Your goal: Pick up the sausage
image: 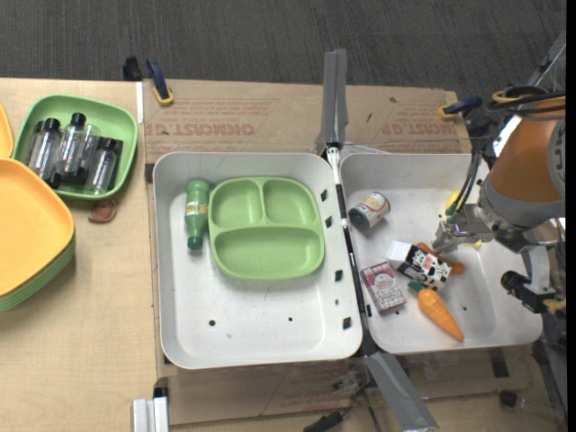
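Observation:
The sausage [455, 265] is a reddish-orange piece in the right bin [396, 336], mostly hidden beneath a black-and-white toy [427, 265]. Just one end pokes out on the toy's right side. My gripper [453, 235] hangs under the orange-banded wrist, just above and to the right of the toy, close over the sausage's visible end. Nothing can be seen held in it.
The right bin also holds a small can [369, 211], a pink box [384, 286] and a carrot [440, 313]. In the left bin are a green divided plate [266, 227] and a green bottle [196, 211]. A green tray of bottles [76, 146] and yellow plates [31, 232] sit on the bench at left.

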{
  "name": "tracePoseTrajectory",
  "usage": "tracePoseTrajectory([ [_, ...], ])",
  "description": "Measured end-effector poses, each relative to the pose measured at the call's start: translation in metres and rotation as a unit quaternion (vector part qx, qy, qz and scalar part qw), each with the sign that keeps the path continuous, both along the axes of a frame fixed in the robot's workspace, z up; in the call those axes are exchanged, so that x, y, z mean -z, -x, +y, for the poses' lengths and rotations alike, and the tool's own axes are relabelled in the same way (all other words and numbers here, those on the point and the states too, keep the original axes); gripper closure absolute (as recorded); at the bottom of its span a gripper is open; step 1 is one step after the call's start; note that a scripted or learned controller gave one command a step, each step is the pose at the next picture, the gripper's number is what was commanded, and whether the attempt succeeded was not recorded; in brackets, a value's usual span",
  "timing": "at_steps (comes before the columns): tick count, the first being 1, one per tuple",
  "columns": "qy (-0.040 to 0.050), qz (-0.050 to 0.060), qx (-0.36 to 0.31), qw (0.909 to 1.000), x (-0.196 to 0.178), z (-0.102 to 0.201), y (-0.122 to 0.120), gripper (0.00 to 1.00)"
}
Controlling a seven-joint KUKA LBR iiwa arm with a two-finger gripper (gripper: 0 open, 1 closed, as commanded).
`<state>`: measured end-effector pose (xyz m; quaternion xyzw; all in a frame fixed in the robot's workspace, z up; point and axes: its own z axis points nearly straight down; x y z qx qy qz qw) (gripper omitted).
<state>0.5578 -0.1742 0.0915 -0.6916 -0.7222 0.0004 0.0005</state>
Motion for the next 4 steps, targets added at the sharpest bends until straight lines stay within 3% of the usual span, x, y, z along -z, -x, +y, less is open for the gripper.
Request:
tracePoseTrajectory([
  [1,0.0008,0.000,0.161,0.9870,0.000,-0.045,-0.008,1.00],
  [2,0.0013,0.000,0.277,0.9608,-0.048,-0.038,-0.074,1.00],
  [3,0.0016,0.001,0.355,0.9349,-0.195,-0.026,-0.101,1.00],
  [4,0.0015,0.001,0.475,0.8798,-0.026,-0.038,-0.082,1.00],
])
